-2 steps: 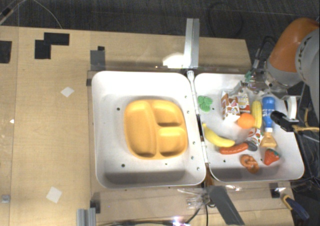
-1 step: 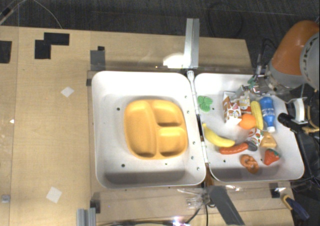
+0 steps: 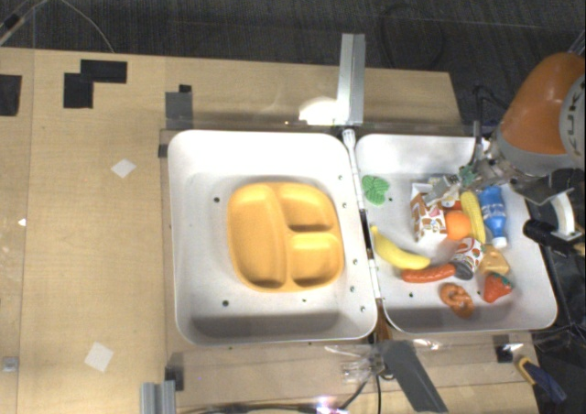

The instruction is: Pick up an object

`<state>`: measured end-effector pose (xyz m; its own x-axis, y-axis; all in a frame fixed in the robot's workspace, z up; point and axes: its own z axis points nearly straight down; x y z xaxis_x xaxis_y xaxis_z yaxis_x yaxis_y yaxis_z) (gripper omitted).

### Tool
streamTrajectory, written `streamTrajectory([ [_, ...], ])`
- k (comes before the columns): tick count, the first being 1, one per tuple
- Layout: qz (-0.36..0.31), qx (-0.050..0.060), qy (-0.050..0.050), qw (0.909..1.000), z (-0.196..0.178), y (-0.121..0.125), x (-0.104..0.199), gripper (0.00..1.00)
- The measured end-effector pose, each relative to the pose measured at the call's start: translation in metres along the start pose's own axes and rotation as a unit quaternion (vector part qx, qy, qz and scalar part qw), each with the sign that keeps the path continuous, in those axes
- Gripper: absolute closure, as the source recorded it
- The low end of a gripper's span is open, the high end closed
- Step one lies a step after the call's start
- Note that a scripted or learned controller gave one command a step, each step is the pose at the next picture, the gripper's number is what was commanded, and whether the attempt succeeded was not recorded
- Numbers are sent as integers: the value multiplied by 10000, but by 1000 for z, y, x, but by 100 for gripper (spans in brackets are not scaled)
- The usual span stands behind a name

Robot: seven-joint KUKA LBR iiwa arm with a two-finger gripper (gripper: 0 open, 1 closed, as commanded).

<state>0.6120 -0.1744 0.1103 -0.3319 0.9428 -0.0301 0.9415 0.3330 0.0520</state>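
Arm (image 3: 548, 119) reaching in from right, low over right bin (image 3: 396, 165), above toy pile (image 3: 455, 238)

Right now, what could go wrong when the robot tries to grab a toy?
The toys lie crowded together in the right bin, so the gripper, low over the pile's top edge, might pinch two or none. The blue bottle and the corn touch, so lifting one could knock the other away.

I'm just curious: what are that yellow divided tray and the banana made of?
The yellow divided tray looks like moulded plastic, smooth and slightly glossy, one even colour. The banana seems a plastic toy: uniform yellow, faint sheen, though real fruit cannot be ruled out.
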Motion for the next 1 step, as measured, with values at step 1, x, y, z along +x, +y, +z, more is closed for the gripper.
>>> streamTrajectory([
  [1,1966,229,81,9802,24,63,2,0],
])
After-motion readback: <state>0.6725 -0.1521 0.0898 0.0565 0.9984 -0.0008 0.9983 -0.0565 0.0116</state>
